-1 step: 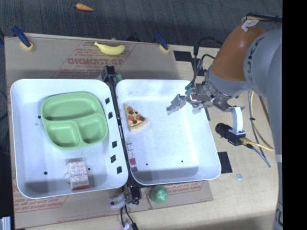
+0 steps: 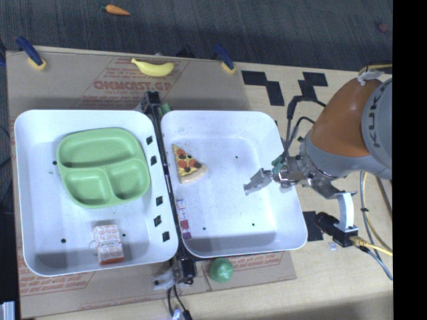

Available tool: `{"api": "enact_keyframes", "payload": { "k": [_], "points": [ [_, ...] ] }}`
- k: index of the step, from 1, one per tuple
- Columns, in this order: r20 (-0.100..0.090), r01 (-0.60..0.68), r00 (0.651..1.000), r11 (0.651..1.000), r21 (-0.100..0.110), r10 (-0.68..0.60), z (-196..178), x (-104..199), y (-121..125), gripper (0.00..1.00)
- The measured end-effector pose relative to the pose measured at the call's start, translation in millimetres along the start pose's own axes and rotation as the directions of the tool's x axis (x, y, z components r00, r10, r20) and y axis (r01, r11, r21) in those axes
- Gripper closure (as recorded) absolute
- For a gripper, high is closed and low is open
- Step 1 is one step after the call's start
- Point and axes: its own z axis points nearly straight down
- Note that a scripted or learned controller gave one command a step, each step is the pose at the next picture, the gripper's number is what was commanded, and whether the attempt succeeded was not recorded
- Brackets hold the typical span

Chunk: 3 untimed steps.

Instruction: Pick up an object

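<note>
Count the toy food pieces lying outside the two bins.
3: a banana on the cardboard above the bins, a green ball below the right bin, and a small orange piece on the dark floor, top left. Others may be hidden.

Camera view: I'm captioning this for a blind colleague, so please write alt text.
The gripper hangs over the right bin, apart from a toy pizza slice. The left bin holds a green divided tray and a small packet.

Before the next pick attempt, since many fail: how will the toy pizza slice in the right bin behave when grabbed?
The flat, triangular toy pizza slice lies low on the white bin floor, so fingers may struggle to get under it. It looks stiff and light, likely sliding when nudged rather than rolling.
</note>
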Motion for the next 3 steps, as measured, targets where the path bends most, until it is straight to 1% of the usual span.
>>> {"api": "enact_keyframes", "payload": {
  "k": [1, 2, 3],
  "points": [
    [-0.002, 0.001, 1.0, 1.0, 0.002, -0.001, 65.1, -20.0, 20.5, 0.0],
    [-0.002, 0.002, 1.0, 1.0, 0.0, -0.002, 107.9, 35.8, -18.2, 0.0],
    [-0.001, 0.003, 1.0, 1.0, -0.001, -0.003, 107.3, 60.7, 44.0, 0.0]
  ]
}}
